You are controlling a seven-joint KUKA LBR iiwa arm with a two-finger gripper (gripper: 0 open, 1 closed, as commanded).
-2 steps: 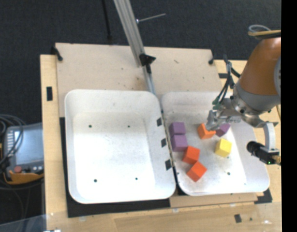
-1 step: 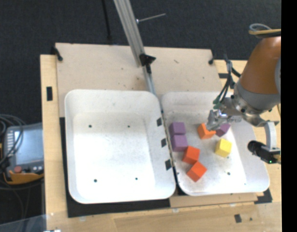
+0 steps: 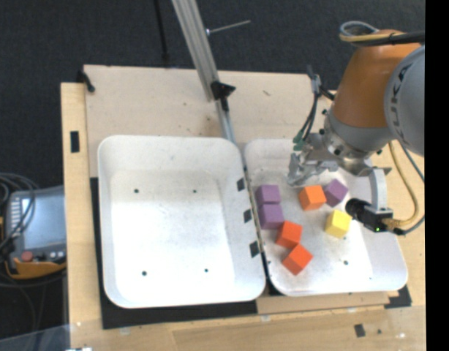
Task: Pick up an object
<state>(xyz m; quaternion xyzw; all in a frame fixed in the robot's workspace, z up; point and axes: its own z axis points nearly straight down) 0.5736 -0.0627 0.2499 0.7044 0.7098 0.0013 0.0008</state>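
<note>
Hanging over the upper part of the right bin (image 3: 385, 269), the gripper (image 3: 306, 168) sits just above the blocks; how its jaws stand cannot be told. An orange block (image 3: 311, 197) lies just below it, beside a purple block (image 3: 336, 192) and yellow block (image 3: 338, 224)

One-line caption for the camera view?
Gripper hovers over the right bin holding purple, orange and yellow blocks, near an orange block.
</note>
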